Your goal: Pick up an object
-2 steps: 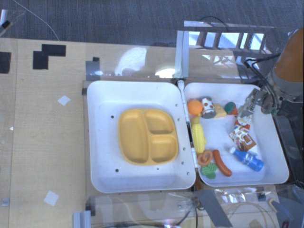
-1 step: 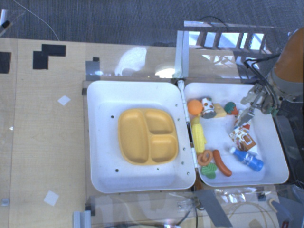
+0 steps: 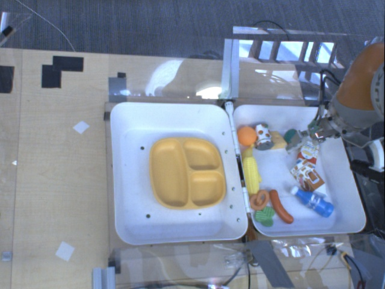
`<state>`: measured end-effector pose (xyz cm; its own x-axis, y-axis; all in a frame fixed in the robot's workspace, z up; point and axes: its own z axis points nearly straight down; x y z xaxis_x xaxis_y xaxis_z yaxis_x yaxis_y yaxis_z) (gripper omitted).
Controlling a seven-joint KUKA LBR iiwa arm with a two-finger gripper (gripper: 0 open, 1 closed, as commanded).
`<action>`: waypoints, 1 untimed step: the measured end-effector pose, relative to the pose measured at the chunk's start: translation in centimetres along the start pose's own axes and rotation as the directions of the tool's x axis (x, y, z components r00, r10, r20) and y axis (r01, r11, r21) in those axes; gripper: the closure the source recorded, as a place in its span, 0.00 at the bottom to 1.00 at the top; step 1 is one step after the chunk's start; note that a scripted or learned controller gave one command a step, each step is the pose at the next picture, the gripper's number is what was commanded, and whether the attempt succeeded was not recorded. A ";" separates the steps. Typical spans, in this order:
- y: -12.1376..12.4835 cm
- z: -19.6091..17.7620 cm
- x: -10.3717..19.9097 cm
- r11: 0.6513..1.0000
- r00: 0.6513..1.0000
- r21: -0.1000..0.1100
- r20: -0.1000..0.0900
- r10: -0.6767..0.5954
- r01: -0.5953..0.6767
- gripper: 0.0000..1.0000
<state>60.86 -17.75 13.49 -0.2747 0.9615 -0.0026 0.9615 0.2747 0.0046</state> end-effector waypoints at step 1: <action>5.1 3.8 -2.7 0.998 0.998 -0.019 0.011 -0.065 0.065 0.00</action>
<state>66.53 -18.93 9.77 -0.3365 0.9416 -0.0138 0.9413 0.3367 0.0236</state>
